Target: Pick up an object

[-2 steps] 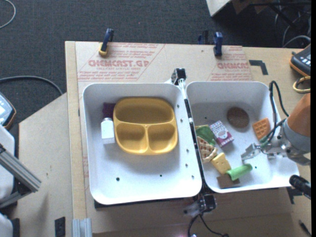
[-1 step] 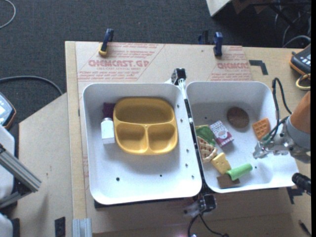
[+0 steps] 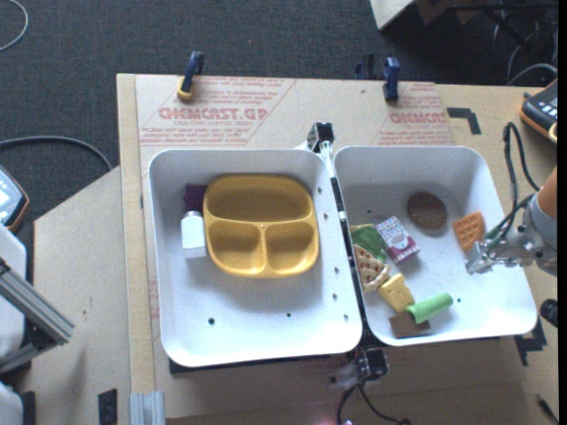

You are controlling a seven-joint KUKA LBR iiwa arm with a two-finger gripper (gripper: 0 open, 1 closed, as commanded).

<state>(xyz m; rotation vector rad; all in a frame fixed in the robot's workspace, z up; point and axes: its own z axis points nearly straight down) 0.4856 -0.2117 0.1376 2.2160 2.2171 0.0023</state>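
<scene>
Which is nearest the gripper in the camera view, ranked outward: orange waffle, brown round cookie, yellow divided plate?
From the gripper:
1. Orange waffle, right bin, just up-left of it.
2. Brown round cookie, right bin, further left.
3. Yellow divided plate, left bin.

Two bins side by side on worktop point(image 3: 133, 237). Left bin point(image 3: 168, 317): divided tray point(image 3: 260, 225) toward the rear; small bottle point(image 3: 193, 234) touching the tray's left edge, a dark block point(image 3: 194, 195) just behind the bottle. Right bin point(image 3: 496, 304): round disc point(image 3: 427, 210) at rear, waffle piece point(image 3: 469, 229) to its right; carton point(image 3: 397, 238) mid-bin; a cluster of toy food along the left wall toward the front, cylinder point(image 3: 431, 307) beside it. Gripper point(image 3: 483, 261) over the right wall, just in front of the waffle piece.
</scene>
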